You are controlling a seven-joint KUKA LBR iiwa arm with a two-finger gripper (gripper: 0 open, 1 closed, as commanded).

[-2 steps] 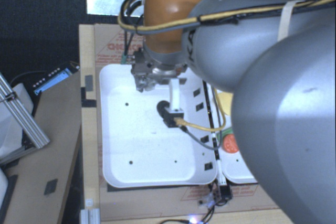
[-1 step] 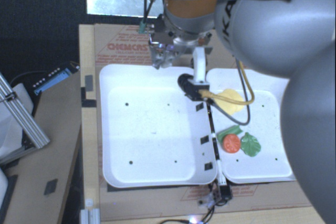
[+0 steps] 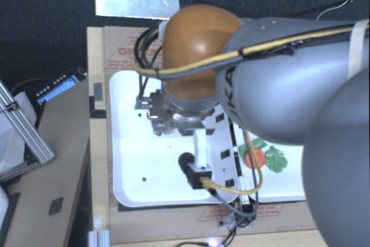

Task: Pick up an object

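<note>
The gripper [image 3: 151,115] is positioned low over the left bin [image 3: 130,182]; its state cannot be told, being masked by the wrist. A red-and-green toy [image 3: 263,157] is seen in the right bin [image 3: 289,191], well apart. A miss is likely, since nothing graspable is seen beneath the tool.

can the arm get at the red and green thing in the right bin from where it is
Probably yes. The red and green thing lies bare on the right bin's floor with nothing on it, just right of the wrist. The arm hangs over the left bin, so a short shift right seems enough.
</note>
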